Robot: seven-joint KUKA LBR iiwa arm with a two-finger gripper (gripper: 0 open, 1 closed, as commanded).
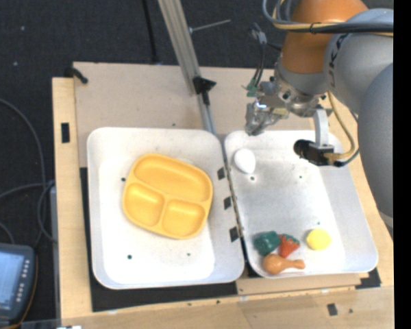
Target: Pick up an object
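Note:
My gripper (258,123) hangs over the far left corner of the right bin (342,204), with nothing visible between its fingers. A white egg-shaped object (244,160) lies in that bin just below and left of the gripper, apart from it. At the bin's near edge lie a green piece (266,241), a small red piece (288,241), an orange drumstick-shaped piece (283,264) and a yellow lemon-like piece (318,239).
The left bin (109,252) holds a yellow divided plate (167,195). A slanted metal pole (185,53) rises behind the bins, near the gripper. A black clamp (315,152) juts from the arm over the right bin.

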